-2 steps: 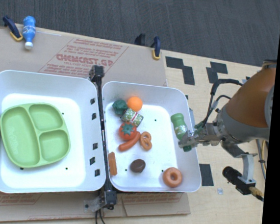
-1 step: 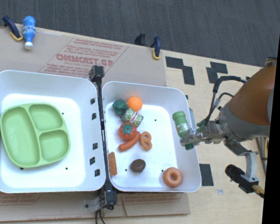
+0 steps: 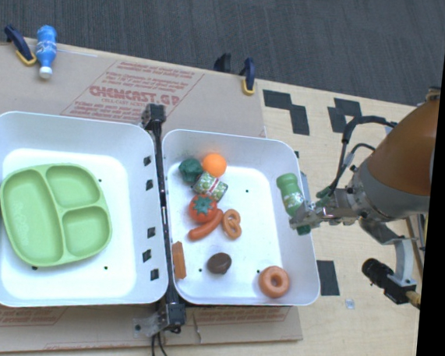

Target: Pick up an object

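Note:
My gripper [image 3: 306, 218] hangs over the right rim of the right bin [image 3: 243, 293], reaching in from the right. A green bottle [image 3: 289, 191] with a pale label lies slanted between its fingers, above the bin's right wall; its lower end shows just below the fingers. Loose in the right bin are an orange ball [image 3: 214, 165], a small can [image 3: 210, 186], a red tomato [image 3: 201, 207], a red sausage [image 3: 204, 227], a pretzel [image 3: 232, 223], a brown lump [image 3: 219, 264] and a glazed donut [image 3: 274, 282].
The left bin [image 3: 9, 278] holds a green divided plate [image 3: 56, 212]. An orange stick [image 3: 178, 260] leans at the right bin's left wall. A blue bottle [image 3: 45, 48] lies on the bench at far left. Clamps and a black divider [image 3: 155, 198] join the bins.

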Available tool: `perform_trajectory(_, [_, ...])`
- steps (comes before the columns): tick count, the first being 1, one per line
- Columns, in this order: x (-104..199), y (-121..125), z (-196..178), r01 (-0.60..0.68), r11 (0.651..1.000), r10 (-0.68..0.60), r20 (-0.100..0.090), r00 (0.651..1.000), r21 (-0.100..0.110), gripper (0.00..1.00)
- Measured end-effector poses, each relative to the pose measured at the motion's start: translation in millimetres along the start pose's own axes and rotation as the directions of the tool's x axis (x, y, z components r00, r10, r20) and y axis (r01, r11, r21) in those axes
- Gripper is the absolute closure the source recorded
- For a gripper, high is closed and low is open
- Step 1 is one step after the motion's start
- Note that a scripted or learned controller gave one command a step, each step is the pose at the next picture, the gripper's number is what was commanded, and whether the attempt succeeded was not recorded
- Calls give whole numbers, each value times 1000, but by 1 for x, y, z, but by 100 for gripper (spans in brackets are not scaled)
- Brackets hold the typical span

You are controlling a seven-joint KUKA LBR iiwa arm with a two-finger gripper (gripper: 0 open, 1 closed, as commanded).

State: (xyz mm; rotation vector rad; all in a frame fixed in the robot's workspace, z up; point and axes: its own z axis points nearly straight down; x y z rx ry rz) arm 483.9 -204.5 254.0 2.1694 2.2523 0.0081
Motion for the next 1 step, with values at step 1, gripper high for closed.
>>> perform_trajectory(1, [62,46,30,-30,999,30,-6,1000,14,100])
